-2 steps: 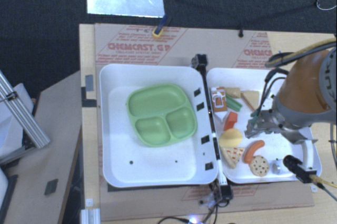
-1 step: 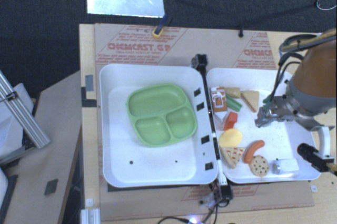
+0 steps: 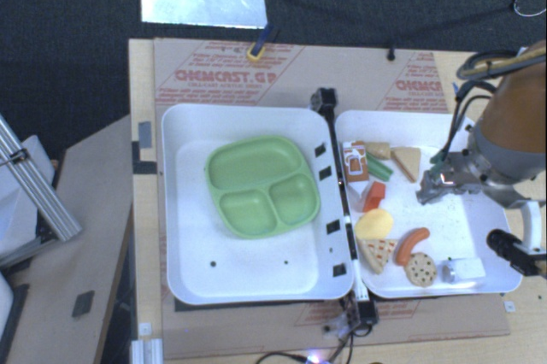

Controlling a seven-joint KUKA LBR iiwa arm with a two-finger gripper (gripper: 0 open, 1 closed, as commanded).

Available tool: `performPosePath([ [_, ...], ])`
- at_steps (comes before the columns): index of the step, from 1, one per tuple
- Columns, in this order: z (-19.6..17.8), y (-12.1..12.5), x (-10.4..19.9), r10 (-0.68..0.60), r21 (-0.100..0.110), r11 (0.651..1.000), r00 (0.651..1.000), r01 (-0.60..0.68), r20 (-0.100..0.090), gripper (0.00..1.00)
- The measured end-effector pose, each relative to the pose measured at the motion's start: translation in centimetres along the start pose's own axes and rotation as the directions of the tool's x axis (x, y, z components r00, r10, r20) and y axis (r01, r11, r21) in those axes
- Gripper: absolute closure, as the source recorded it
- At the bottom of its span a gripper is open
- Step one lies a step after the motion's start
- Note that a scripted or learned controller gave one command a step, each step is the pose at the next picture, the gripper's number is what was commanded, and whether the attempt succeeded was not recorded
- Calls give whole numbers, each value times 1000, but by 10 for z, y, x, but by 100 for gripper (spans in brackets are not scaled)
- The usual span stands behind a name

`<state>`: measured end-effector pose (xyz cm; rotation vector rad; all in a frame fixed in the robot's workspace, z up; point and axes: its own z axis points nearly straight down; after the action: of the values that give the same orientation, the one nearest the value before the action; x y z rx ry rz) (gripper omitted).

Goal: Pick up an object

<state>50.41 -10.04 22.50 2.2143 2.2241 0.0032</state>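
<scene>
Toy food left of pincer

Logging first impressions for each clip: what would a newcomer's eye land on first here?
Probably the green divided tray, lying alone in the left bin. Next, the cluster of toy food in the right bin: a yellow lemon, a cookie, a sausage. The tool hovers over that bin's right part.

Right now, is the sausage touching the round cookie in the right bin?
Touching. The camera view shows the sausage's lower end meeting the top edge of the cookie, with no white bin floor visible between them.
</scene>
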Motion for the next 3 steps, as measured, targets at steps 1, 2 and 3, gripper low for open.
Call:
performPosePath([
  [1,-9,33,37,-4,-1,1000,1000,4,-1,100],
  [2,-2,35,22,3,2,1000,1000,-3,0,100],
  [3,-4,45,32,-1,1,1000,1000,1,-1,100],
])
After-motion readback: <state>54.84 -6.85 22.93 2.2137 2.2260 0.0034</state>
